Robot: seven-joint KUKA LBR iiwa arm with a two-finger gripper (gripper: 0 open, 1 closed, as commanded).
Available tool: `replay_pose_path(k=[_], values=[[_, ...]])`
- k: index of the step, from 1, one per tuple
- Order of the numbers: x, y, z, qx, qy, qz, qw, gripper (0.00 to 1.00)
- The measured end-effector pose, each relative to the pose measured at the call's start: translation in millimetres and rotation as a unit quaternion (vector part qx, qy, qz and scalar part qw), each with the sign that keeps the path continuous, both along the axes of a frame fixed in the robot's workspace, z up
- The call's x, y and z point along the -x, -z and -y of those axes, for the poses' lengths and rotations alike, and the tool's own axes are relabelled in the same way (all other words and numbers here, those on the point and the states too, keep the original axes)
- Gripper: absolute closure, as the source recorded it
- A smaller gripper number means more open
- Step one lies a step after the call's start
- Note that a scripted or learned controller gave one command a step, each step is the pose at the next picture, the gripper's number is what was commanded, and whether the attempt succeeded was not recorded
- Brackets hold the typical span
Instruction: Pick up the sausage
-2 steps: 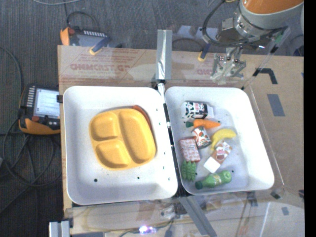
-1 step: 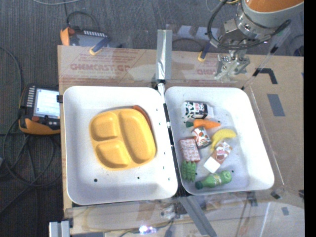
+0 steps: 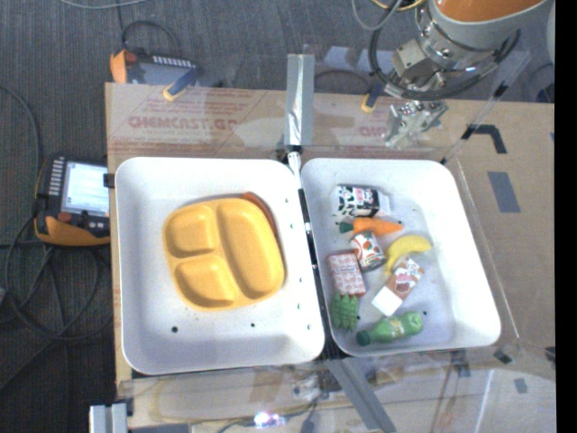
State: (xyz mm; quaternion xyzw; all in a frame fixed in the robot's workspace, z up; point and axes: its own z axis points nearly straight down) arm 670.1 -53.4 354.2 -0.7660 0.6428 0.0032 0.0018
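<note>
A reddish-brown curved sliver (image 3: 258, 202) that may be the sausage peeks out from behind the far right edge of the yellow divided plate (image 3: 224, 251) in the left bin (image 3: 135, 242); most of it is hidden by the plate. My gripper (image 3: 413, 121) hangs beyond the far rim of the right bin (image 3: 469, 269), over the cardboard bench top. It is well up and to the right of the reddish-brown sliver and holds nothing that I can see.
The right bin holds a cow-print carton (image 3: 358, 200), a carrot (image 3: 377, 227), a banana (image 3: 407, 247), a red can (image 3: 368, 251), a pink packet (image 3: 346, 274), a white block (image 3: 387, 301) and green items (image 3: 391, 328). A metal divider (image 3: 298, 106) stands between the bins.
</note>
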Motion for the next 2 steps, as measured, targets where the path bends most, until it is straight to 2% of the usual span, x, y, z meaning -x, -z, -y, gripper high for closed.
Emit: replay_pose_path(k=[1, 2], values=[[0, 31, -16, 0.0008, -0.059, -0.001, 0.9982, 1.00], [0, -20, -19, -0.0015, -0.212, 0.001, 0.9773, 1.00]])
